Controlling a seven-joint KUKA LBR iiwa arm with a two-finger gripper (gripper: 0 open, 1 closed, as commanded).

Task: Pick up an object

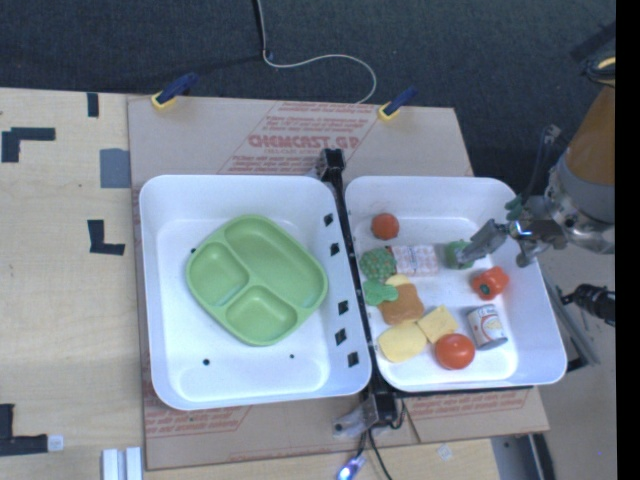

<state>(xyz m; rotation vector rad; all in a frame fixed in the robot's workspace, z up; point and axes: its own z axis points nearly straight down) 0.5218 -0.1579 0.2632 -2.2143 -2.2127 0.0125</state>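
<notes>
The right bin [440, 190] holds several toy foods. Among them are a red tomato [385, 226], a pink-and-white packet [415, 259], a leafy green piece [377, 264] and a brown bread slice [402, 306]. There are also yellow pieces [403, 343], a second tomato [455, 350], a small can [486, 326] and a red pepper [488, 284]. My gripper [503, 247] hovers over the bin's right side, open, its fingers spread with nothing between them. The pepper lies just below the gap. A small green item [455, 253] sits by the left fingertip.
The left bin [160, 268] holds a green divided plate [258, 278]. A black divider [342, 258] runs between the bins. Both bins rest on cardboard [300, 138] held by clamps. A white cable [320, 63] lies behind them.
</notes>
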